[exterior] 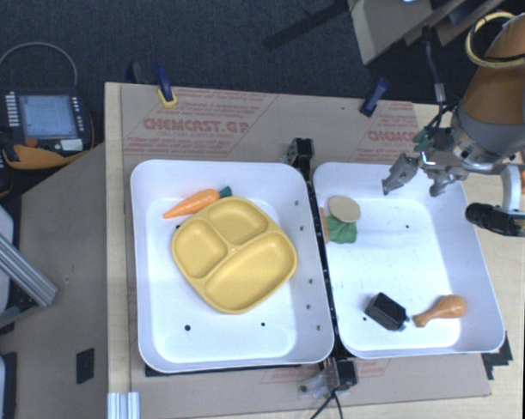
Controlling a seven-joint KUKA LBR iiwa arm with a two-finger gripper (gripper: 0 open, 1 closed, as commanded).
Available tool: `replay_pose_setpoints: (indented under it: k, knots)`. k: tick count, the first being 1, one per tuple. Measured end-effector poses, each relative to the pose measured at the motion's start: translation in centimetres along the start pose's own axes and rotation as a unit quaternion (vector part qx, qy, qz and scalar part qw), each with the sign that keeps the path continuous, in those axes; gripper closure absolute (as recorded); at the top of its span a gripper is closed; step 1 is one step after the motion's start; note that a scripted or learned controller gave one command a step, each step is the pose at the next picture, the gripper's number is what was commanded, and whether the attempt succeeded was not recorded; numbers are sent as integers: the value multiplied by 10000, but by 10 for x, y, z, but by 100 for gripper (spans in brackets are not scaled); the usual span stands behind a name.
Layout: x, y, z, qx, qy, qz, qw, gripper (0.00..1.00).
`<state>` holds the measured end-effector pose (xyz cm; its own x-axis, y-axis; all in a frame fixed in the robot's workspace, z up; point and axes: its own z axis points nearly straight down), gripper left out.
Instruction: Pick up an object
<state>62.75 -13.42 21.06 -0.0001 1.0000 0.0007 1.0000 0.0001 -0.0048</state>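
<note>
The gripper (416,178) hangs over the far edge of the right bin (467,254), fingers spread apart w/ nothing between them, so no grasp is made yet. The arm (499,92) comes in from the right, which is why the fingers sit at that far-right corner, not over the middle.

Pickable things in the right bin: a tan disc (343,208) lying on a green piece (342,229) near the bin's left wall, just near and left of the fingers; a black block (386,311) and an orange-brown drumstick-shaped toy (441,309) at the near side, apart from each other (both well clear of the gripper).

The left bin (157,269) holds a yellow divided plate (233,255) and a carrot (191,203) touching its far-left rim.

Closest target, I judge: the disc/green pair. It's stacked, so a pinch may slip.
</note>
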Motion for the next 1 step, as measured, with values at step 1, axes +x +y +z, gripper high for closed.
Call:
replay_pose_setpoints:
  k: [1]
  knots:
    - [-1,4,44,6,0,0,10000,0]
